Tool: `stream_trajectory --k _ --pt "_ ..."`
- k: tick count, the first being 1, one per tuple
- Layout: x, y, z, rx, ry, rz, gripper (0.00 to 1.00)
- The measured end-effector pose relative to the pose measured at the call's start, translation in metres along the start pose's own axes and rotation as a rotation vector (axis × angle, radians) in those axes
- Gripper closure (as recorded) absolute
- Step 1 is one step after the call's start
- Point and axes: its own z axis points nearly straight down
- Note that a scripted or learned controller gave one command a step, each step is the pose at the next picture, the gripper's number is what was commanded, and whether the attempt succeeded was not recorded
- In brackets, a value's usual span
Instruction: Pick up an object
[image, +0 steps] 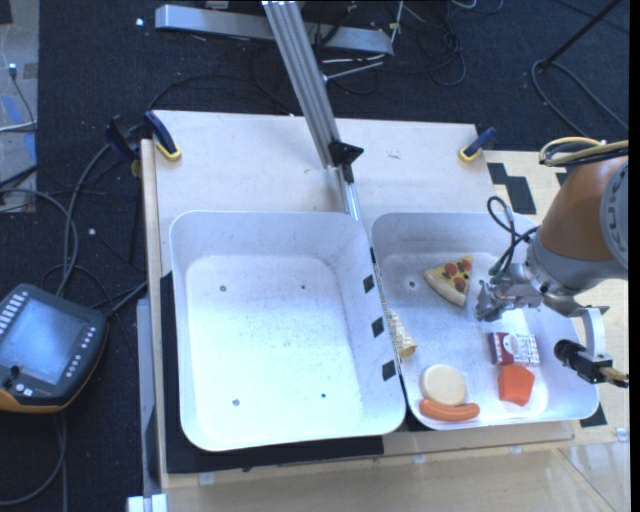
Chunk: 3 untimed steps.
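Hovering our grey metal gripper (487, 300) beside the triangular toy pizza slice (449, 279), can't tell the fingers' state, so next we'd descend onto it.

No words or numbers can be read here. The small red and white carton (513, 348) has some print on it. It is too tiny and blurry to read.

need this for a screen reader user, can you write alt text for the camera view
A grey robot arm with an orange band holds its two-finger gripper low over the right shallow white bin, beside a toy pizza slice. The same bin holds a red-and-white carton, an orange block, a round cream bun and an orange sausage.
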Motion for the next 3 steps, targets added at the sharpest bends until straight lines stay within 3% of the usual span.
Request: stream_trajectory --k 3 --pt "0.007 -0.007 -0.16 -0.004 -0.001 0.0 1.0"
